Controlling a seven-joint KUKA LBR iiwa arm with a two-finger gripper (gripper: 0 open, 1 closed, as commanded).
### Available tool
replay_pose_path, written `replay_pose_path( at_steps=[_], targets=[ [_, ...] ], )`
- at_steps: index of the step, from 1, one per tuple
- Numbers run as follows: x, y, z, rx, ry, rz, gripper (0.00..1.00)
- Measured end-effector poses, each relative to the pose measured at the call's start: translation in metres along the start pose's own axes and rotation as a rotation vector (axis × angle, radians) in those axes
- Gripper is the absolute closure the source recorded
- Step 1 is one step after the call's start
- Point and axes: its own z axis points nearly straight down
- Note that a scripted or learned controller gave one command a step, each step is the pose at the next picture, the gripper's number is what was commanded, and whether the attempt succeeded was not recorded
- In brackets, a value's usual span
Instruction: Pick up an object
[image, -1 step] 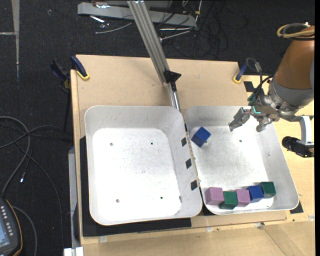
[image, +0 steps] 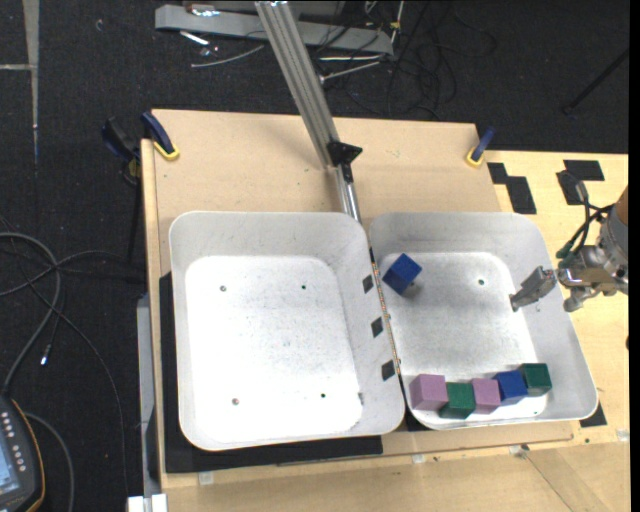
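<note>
Tilted blue cube (image: 402, 273), apart from others.

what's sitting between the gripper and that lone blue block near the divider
Nothing: in the camera view, only bare white floor of the right bin stretches between the gripper and the lone blue block.

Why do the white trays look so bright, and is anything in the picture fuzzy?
In the camera view, light from above makes the left bin and right bin glow pale, and their speckled floors stay sharp. The lone blue cube casts a small dark shadow at its base. The gripper at the right edge looks a little soft, while the cubes along the bottom stay crisp.
</note>
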Motion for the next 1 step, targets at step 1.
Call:
replay_pose_path(
  at_steps=[1],
  targets=[
    [-0.0078, -0.0326, 0.1286, 0.0, 0.002, -0.006, 0.0]
  ],
)
